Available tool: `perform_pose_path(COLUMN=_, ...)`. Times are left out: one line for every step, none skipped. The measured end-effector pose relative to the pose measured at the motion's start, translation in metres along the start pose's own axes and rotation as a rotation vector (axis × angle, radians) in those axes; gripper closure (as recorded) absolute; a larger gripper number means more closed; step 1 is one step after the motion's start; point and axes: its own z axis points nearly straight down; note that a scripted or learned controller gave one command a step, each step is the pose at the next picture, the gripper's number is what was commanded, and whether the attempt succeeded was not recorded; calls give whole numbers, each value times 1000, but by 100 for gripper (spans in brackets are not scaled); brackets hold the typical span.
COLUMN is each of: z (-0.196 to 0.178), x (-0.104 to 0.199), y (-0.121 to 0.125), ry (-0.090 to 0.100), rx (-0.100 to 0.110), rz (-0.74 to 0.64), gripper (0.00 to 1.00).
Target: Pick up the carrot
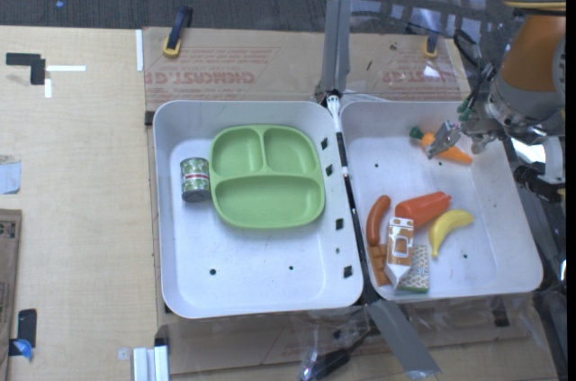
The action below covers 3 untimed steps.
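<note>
Right now gripper (pixel 447 139) hovers low over carrot (pixel 447 150) at far side of right bin (pixel 504 280), poised to grab; finger spread impossible to tell. Banana (pixel 448 229) lies nearer, untouched.

White bins (pixel 171 217): you have two
Green plate (pixel 267 176): one
Can (pixel 194 179): one
Carrot (pixel 447 154): one
Banana (pixel 447 229): one
Sausage (pixel 378 220): one
Red pepper (pixel 422 206): one
</note>
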Motion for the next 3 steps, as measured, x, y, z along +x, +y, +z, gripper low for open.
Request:
perform_pose_path(z=23, x=39, y=31, ry=-2, rx=-4, rz=-248, gripper=0)
perform_pose_path(z=16, x=38, y=31, ry=-1, rx=-1, rz=-248, gripper=100)
perform_pose_path(z=-66, x=108, y=36, ry=-2, rx=-4, rz=-361, gripper=100)
